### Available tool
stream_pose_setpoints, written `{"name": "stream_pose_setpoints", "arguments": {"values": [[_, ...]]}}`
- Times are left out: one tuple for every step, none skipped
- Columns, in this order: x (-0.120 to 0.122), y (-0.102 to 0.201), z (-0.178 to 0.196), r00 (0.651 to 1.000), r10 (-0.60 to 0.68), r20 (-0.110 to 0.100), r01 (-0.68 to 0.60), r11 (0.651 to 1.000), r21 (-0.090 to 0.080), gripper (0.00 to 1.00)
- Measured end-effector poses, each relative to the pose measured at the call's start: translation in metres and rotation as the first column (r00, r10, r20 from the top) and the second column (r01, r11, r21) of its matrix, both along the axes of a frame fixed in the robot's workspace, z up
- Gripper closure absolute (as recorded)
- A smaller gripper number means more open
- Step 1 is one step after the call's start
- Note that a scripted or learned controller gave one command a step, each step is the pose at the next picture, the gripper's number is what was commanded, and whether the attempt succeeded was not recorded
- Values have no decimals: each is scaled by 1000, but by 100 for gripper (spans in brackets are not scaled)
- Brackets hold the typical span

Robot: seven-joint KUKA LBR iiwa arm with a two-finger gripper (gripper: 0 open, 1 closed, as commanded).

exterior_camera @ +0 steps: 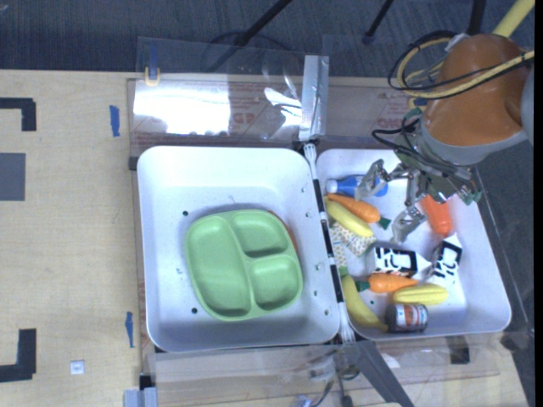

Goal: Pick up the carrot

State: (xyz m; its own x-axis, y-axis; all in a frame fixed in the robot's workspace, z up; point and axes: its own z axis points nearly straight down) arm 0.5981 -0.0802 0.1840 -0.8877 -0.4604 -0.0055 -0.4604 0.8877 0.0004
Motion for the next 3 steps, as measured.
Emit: {"name": "stream_pose_setpoints", "arguments": {"values": [[19, 24, 3, 904, 428, 2, -428, 904, -1, 0], [-5, -28, -47, 839, 544, -2, -544, 839, 0, 0], [48, 4, 0, 726, 688, 2, -688, 726, -2, 0]]}}
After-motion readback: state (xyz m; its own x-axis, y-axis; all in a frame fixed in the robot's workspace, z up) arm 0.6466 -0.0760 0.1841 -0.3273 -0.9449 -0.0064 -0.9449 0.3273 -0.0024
